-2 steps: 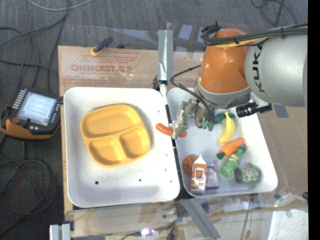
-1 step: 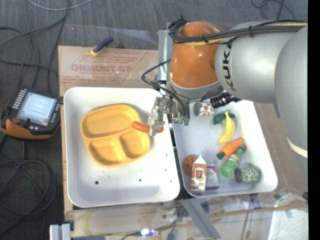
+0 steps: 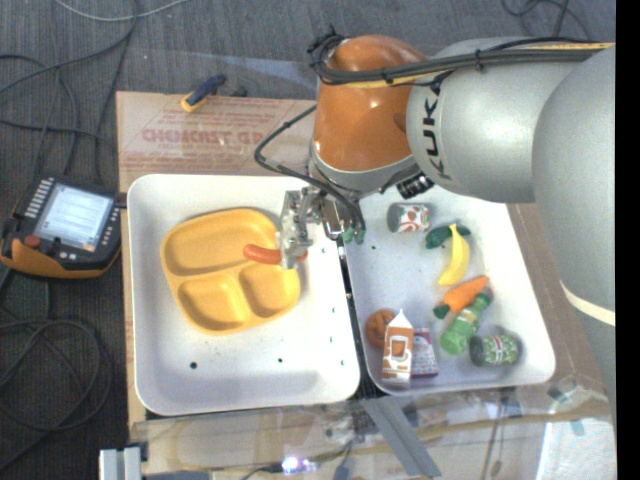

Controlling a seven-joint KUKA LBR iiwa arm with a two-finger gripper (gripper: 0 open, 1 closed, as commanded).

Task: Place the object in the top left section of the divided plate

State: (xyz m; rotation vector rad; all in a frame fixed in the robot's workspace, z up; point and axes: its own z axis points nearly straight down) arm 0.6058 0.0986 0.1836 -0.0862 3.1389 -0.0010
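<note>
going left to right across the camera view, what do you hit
pendant → yellow divided plate → red sausage → gripper → milk carton → banana → green can

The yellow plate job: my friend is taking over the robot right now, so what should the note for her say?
Gripper: over the right side of the yellow divided plate, at the near end of an orange sausage-like object. I cannot tell whether the fingers are open or shut.
Object: lying in the plate's big upper section, which reaches the top left, close to the ridge.
Plate: in the left bin.
Done: the object looks to be in the right section.
Left: check the gripper has let go, then lift the arm away.
Other toys, including a banana and a carrot, sit in the right bin.
</note>
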